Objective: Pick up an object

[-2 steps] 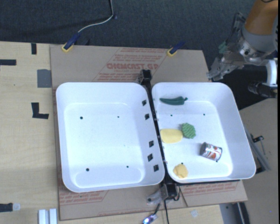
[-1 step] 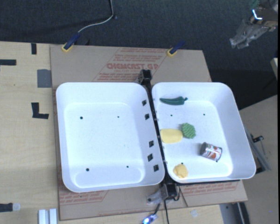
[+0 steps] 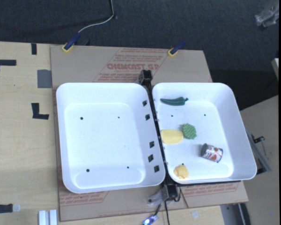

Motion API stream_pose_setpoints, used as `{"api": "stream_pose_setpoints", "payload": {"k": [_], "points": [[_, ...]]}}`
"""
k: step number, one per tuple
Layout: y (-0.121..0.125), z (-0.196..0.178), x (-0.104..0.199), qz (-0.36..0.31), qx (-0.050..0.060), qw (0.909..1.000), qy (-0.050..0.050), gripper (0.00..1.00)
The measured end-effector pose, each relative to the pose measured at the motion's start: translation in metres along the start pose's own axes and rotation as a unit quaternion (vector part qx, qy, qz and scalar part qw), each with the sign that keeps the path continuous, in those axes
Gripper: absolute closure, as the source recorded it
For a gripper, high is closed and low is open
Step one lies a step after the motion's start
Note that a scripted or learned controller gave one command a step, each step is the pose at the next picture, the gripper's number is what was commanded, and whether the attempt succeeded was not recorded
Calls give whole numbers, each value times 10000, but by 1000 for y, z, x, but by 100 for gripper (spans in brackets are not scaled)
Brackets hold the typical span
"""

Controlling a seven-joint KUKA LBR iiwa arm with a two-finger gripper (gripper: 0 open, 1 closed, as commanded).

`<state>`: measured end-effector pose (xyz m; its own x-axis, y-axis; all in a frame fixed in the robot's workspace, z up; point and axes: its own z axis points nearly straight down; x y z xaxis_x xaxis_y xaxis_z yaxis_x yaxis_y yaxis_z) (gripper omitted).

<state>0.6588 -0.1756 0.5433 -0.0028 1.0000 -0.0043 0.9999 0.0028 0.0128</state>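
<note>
Five candidates, all in the right bin [image 3: 223,92], and nothing lifted yet. You're at the very start: choosing a target and setting up the approach.

The red-and-silver can [image 3: 211,152] lies on its side at about 5 o'clock from the bin's middle, well apart from the rest. I'd call that your cleanest pick. The next move calls for a descent square across its body, since a can on its side may roll.

Near the middle sits a bumpy green piece [image 3: 189,131], and just beside it at 9 o'clock is a smooth yellow lump [image 3: 171,136]. They're close enough that going for one may nudge the other.

At 11 o'clock there's a slim dark green pepper [image 3: 174,101], low and flat, so a harder pinch. At 7 o'clock a small yellow-orange piece [image 3: 181,171] sits near the front wall, which crowds any approach.

Outward now: the left bin [image 3: 103,135] at 9 o'clock, both bins on a cardboard sheet [image 3: 131,64] held by two blue-and-yellow clamps [image 3: 71,42] at its 12 o'clock edge. A pale grey shape [image 3: 267,15] at the frame's 1 o'clock is too blurred to name.
</note>
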Motion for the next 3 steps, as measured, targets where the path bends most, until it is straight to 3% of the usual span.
{"api": "stream_pose_setpoints", "payload": {"k": [1, 2, 3], "points": [[-45, 200, 33, 12, 159, 9999, 44, 100], [-33, 53, 30, 1, -16, 10000, 0, 100], [-49, 4, 13, 10, 38, 10000, 11, 100]]}}
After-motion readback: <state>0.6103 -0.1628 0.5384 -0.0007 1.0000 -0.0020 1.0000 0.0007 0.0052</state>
